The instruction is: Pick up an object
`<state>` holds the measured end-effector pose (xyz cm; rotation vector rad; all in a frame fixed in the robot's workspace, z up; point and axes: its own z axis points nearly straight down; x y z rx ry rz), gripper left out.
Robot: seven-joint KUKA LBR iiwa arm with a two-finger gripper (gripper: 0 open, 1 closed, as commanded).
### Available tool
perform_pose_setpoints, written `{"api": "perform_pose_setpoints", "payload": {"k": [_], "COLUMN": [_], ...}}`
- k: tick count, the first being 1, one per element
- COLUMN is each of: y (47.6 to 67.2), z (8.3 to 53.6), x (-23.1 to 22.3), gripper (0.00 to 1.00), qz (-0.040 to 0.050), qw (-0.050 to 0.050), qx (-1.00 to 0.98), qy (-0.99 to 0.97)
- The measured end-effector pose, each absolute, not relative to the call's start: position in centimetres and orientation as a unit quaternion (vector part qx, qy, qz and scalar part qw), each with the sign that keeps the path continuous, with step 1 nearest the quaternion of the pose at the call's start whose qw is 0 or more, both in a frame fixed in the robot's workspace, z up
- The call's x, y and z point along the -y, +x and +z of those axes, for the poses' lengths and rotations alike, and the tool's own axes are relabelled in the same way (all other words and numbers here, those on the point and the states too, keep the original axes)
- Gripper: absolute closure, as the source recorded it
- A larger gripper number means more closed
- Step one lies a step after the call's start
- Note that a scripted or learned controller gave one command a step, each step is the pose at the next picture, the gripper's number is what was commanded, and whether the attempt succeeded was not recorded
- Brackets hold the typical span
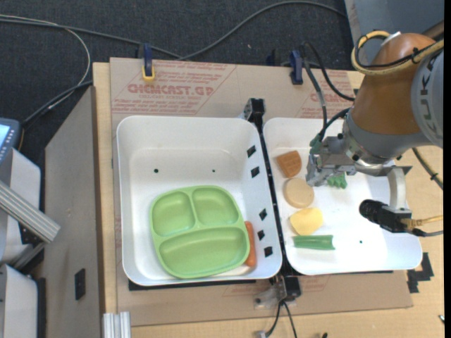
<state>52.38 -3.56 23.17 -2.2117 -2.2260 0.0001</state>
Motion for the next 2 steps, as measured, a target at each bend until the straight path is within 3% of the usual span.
{"api": "perform_pose_setpoints", "payload": {"k": [1,2], "y": [51.9,52.7], "z": [23.9,22.4], "x": [-1.7,-7.3], "gripper": [1.0,1.0], "qz": [-0.001,-0.0004], "qw": [0.001,0.001], "qx": [0.71,0.709], "qy": [-0.704,-0.705]}}
